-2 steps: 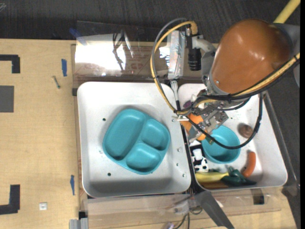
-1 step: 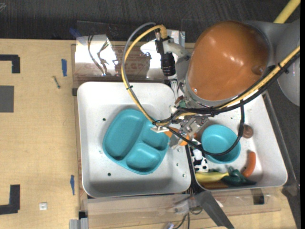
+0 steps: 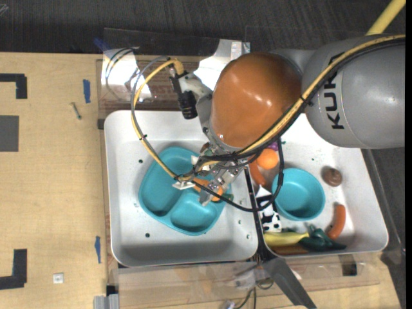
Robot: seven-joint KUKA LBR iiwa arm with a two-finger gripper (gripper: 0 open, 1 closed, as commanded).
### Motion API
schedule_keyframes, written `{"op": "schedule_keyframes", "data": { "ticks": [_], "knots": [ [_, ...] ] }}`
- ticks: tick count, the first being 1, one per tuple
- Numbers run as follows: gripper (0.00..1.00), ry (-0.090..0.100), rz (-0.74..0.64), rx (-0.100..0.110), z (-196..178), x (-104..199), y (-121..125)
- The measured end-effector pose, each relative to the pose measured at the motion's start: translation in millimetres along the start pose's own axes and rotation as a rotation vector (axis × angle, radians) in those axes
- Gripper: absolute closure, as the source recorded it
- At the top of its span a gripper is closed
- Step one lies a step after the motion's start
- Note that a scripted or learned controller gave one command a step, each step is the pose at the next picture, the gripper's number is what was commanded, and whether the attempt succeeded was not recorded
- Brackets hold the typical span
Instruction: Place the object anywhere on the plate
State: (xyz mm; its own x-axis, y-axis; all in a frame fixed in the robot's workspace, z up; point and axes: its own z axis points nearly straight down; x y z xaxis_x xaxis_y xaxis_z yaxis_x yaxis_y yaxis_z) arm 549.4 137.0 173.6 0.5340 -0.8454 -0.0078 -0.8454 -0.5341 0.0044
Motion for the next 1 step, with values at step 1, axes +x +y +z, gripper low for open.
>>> {"op": "schedule_keyframes", "data": {
  "ticks": [1],
  "knots": [
    [1.0,0.008,-0.042,0.012,-118.7,72.4,13.3]
  ]
}}
